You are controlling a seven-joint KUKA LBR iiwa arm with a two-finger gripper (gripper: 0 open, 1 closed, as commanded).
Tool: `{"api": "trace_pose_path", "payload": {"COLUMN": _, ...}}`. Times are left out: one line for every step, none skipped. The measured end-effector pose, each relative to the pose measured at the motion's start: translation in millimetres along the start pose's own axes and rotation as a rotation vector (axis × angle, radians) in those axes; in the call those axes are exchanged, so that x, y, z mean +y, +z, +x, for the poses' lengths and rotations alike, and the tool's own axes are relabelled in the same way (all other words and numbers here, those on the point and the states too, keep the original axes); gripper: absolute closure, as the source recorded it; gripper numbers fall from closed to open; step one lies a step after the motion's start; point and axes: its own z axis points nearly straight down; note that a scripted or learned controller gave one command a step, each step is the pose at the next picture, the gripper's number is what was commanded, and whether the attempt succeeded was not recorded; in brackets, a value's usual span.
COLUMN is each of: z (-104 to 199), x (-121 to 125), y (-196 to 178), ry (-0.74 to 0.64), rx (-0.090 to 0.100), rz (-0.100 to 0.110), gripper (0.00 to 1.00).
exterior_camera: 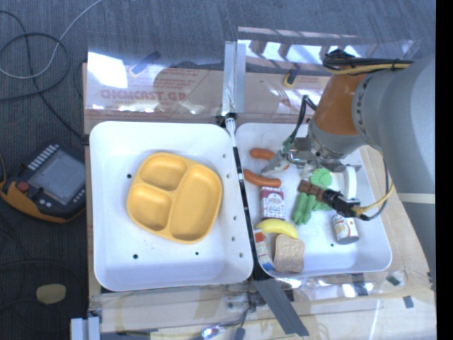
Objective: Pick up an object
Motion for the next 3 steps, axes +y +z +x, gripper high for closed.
{"api": "trace_pose_path", "payload": {"z": 6.1, "x": 41.1, "y": 2.3, "ry": 0.036, "rx": 0.001, "rz": 0.028, "gripper": 0.00}}
{"api": "trace_pose_path", "payload": {"z": 5.8, "x": 39.7, "y": -5.8, "ry": 0.035, "rx": -0.001, "rz": 0.035, "gripper": 1.00}}
{"api": "trace_pose_path", "payload": {"z": 62.5, "x": 39.4, "y": -118.6, "ry": -0.053, "rx": 0.003, "rz": 0.009, "gripper": 1.00}}
